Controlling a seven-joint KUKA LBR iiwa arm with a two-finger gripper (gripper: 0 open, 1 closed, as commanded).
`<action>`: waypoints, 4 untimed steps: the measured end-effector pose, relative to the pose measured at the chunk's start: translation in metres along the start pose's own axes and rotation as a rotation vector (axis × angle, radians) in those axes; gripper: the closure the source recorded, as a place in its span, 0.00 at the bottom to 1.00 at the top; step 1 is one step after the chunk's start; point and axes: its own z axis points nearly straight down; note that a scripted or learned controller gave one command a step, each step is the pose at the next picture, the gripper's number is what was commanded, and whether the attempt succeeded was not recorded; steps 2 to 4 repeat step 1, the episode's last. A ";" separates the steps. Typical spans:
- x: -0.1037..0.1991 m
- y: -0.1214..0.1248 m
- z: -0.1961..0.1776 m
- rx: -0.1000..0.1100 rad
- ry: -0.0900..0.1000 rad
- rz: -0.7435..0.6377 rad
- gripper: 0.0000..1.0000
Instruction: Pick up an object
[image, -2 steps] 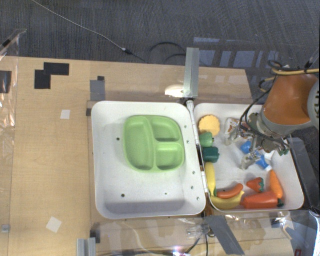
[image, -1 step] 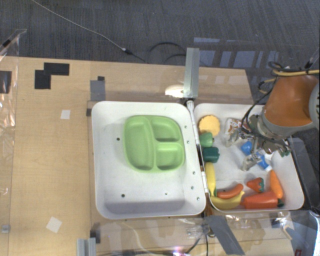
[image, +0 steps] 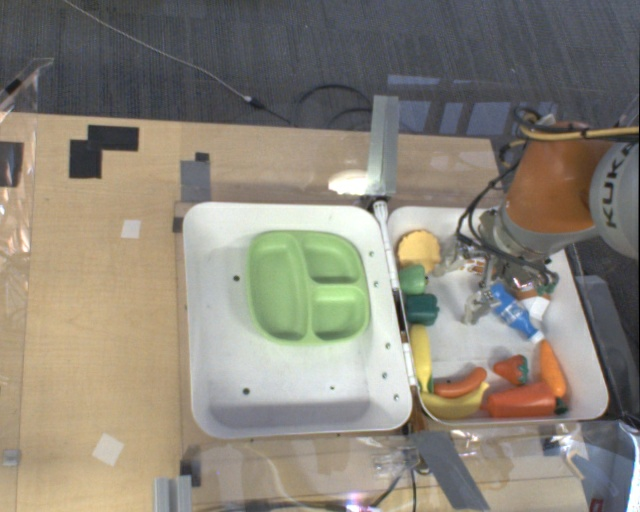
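Observation:
My gripper (image: 497, 292) hangs low in the upper middle of the right bin (image: 590, 345), under the orange wrist band. A blue tube with a white cap (image: 517, 313) lies directly beneath and just right of it, partly covered by the gripper. Whether the two touch is unclear. To the left sit a yellow round fruit (image: 418, 246) and two green pieces (image: 416, 294). Along the front of the bin lie a banana (image: 424, 362), a red chili (image: 461, 381), a small red piece (image: 510, 368), an orange carrot (image: 551, 368) and a red-orange piece (image: 521, 402).
The left bin (image: 215, 330) holds a green divided plate (image: 305, 285). A metal post (image: 383, 150) stands behind the wall between the two bins. Bare white floor of the right bin shows around (image: 455, 335).

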 end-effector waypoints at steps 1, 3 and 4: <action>0.017 -0.005 0.000 0.000 0.001 -0.057 0.00; 0.017 -0.005 0.000 0.000 0.001 -0.057 0.00; 0.017 -0.005 0.000 0.000 0.001 -0.057 0.00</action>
